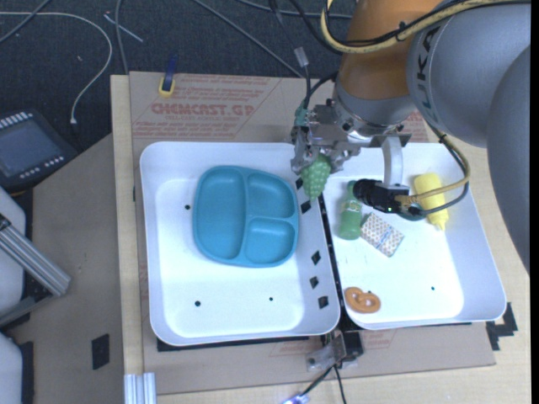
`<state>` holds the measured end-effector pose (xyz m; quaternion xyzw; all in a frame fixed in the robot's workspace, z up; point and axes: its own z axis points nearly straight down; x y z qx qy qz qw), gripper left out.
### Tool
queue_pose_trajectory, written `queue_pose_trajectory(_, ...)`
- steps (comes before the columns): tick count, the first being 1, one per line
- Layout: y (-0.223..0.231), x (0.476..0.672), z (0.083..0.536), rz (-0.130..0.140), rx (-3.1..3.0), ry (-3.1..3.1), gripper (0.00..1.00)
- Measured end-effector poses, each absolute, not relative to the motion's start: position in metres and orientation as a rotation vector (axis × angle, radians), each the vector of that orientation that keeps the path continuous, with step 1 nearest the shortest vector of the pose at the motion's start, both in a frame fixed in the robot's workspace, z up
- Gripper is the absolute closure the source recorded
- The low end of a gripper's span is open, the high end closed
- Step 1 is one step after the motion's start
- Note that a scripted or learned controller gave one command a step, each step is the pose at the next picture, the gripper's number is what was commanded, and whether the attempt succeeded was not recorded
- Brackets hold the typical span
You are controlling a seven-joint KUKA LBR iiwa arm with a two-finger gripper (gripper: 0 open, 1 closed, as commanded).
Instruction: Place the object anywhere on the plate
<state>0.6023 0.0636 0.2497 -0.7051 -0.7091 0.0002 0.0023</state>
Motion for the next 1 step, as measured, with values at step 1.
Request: queue_pose_trajectory(1,0.1034,0.5792,0.2445,0.003,-2.213,-2.223,1.0)
